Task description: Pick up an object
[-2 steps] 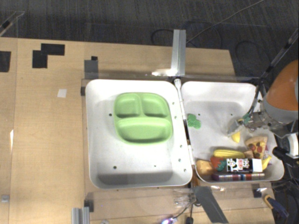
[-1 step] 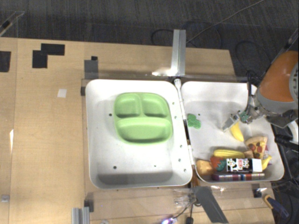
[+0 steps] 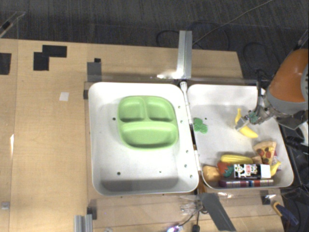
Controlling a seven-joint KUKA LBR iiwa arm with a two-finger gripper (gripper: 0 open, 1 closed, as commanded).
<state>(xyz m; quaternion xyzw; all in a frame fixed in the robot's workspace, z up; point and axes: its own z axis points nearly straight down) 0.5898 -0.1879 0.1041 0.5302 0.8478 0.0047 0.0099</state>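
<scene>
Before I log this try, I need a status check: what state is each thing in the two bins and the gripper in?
Green divided plate: flat in the left bin, compartments bare.
Small green toy: lying loose at the right bin's left wall.
Yellow banana piece: lying by the gripper, grip unclear.
Pizza slice: lying flat.
Milk carton: on its side among piled toys.

A robotics lab: a plywood bench [image 3: 43, 129] on dark carpet [image 3: 96, 8] carries two white bins [image 3: 96, 178], an aluminium post [image 3: 185, 52] behind them, cables [image 3: 227, 25] trailing beyond the bench.
</scene>
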